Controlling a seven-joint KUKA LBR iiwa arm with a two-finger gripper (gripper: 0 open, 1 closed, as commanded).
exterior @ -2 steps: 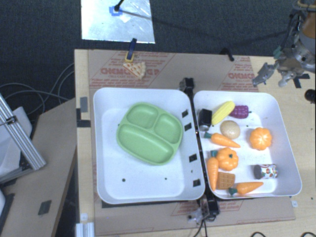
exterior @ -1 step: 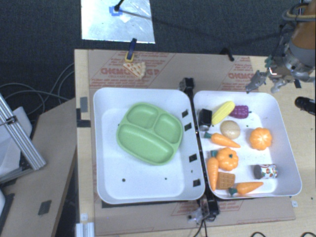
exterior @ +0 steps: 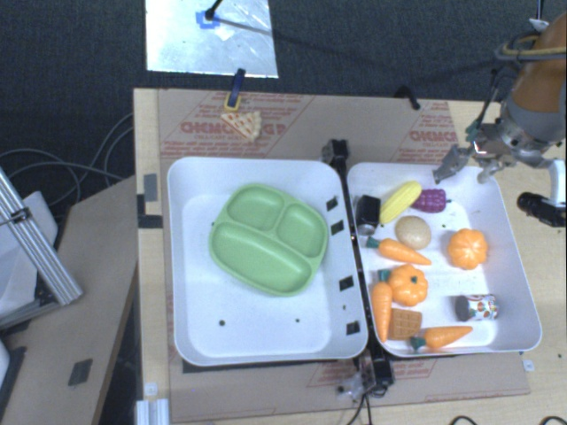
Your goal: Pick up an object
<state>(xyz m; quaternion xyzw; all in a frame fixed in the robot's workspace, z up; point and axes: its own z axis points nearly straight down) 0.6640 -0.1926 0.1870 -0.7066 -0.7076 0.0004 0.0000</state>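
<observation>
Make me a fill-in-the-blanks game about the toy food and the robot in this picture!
1. The divided plate in the left bin is colored ____.
2. The yellow corn lies next to a ____ colored toy.
3. The number of carrots in the right bin is ____.
4. The gripper hangs over the right bin's ____ edge.

Missing words: green; purple; three; far

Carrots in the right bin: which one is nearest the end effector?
The carrot lying just below the beige potato, pointing right. The other two carrots lie lower in the bin, farther from the end effector at the bin's top edge.
</observation>
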